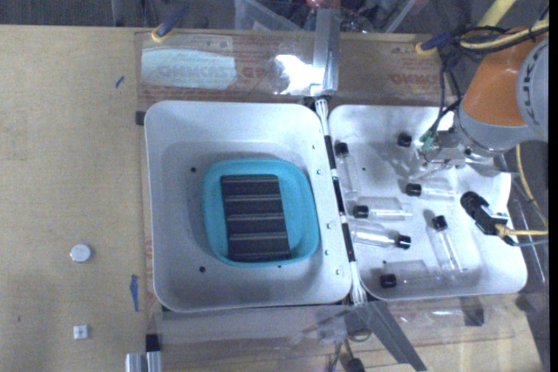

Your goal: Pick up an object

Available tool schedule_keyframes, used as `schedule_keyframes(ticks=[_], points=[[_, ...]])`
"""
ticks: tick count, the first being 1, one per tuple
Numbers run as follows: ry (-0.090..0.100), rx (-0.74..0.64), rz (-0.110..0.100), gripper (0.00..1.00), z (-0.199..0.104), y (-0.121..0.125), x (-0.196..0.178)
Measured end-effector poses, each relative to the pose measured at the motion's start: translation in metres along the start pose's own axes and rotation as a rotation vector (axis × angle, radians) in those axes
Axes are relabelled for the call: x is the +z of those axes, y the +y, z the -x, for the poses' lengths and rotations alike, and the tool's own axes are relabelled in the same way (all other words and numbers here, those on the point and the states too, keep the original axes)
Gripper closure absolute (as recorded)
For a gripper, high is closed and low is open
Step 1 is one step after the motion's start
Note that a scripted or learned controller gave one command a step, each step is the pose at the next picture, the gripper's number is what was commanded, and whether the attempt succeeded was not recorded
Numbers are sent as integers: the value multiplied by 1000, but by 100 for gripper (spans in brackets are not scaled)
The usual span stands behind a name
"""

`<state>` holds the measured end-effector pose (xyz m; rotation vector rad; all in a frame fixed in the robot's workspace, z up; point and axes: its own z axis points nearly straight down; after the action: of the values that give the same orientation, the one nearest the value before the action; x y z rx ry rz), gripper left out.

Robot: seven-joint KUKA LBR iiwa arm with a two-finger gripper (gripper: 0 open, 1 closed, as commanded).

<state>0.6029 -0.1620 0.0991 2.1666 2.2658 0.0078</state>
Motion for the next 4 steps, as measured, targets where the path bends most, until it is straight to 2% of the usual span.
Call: schedule_keyframes(ticks=[1,2,3,4], points=[[1,74,0,100,-2,-25,10],[-5,106,0,100,59,-34,11],[13,91,-2,0,46,-30,10],[4,76,-25,0,3,56,14]])
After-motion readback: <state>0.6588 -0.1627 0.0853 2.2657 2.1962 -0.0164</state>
